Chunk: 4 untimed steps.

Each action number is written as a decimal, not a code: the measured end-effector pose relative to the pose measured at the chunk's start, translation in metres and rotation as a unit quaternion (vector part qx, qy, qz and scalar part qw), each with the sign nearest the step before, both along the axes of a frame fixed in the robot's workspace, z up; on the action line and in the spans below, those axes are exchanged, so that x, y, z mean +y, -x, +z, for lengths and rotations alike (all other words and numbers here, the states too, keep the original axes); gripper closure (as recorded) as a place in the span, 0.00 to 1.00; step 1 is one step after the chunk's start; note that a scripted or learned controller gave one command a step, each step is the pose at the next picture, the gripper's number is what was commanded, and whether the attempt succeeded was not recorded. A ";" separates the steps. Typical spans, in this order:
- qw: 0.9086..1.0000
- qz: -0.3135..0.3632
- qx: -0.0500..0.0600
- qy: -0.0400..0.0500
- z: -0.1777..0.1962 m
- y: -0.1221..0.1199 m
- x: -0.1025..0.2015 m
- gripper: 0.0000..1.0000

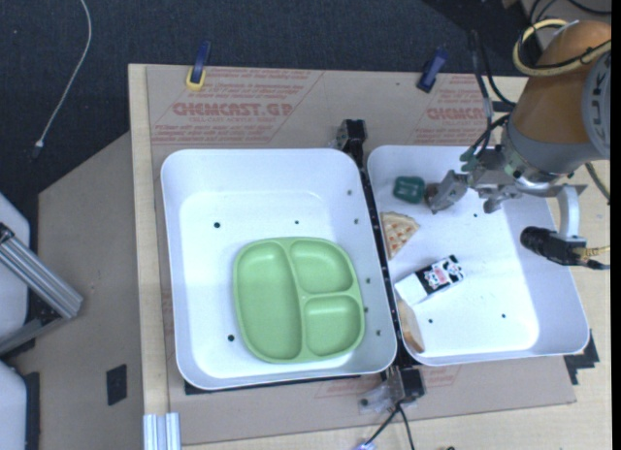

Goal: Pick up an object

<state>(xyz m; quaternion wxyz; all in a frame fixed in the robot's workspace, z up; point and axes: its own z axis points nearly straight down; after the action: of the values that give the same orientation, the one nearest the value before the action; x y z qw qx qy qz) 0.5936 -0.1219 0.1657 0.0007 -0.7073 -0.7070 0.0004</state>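
My gripper (470, 197) hangs over the far part of the right bin (553, 337). Its two fingers stand spread apart, open, with only white bin floor showing between them. A small dark green object (408, 187) lies just left of the gripper, near the bin's far left corner. Nearer along the left wall sits a tan waffle-like wedge (397, 233). A black and white box (437, 276) lies closer to the middle. A tan piece (410, 330) rests against the near left wall.
The left bin (194, 206) holds a light green divided plate (297, 298). A black clamp (351, 134) sits at the far end of the wall between the bins. The arm's grey and orange body (563, 89) fills the upper right.
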 end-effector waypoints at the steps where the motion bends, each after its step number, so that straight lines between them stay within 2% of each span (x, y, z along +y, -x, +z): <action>1: 1.000 0.000 0.002 0.000 -0.044 -0.002 -0.004 0.00; 2: 1.000 0.000 -0.001 0.000 -0.031 -0.003 -0.004 1.00; 4: 1.000 0.001 -0.004 0.001 0.079 0.000 0.002 1.00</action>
<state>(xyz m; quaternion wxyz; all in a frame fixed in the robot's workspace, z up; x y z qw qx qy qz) 0.5940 -0.1196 0.2450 -0.0027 -0.7066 -0.7076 -0.0016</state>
